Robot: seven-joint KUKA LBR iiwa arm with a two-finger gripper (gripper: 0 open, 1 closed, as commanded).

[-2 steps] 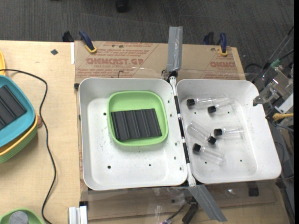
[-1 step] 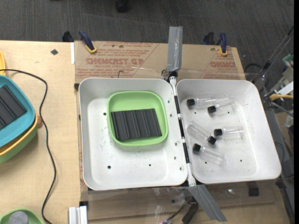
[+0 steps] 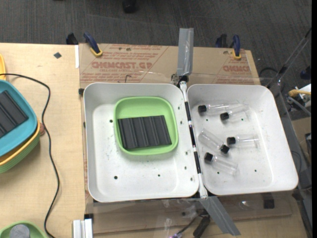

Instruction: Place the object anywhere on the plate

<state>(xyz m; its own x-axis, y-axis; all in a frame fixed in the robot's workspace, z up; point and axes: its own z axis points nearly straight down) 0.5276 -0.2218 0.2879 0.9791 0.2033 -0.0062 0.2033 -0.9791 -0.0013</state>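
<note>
A green square plate [image 3: 144, 114] sits in the left white bin [image 3: 99, 148], toward its back. A dark ribbed slab [image 3: 144, 132] lies flat on the plate. In the right white bin [image 3: 267, 172] lie several clear plastic tubes with black caps, one at the back [image 3: 214, 108], one near the middle [image 3: 242, 141] and one toward the front [image 3: 220, 163].
Brown cardboard [image 3: 129, 63] lies behind the bins, held by blue-and-yellow clamps [image 3: 92, 44]. A stack of teal and yellow trays [image 3: 17, 128] stands at the far left on the wooden bench, with a black cable [image 3: 49, 148] running past it.
</note>
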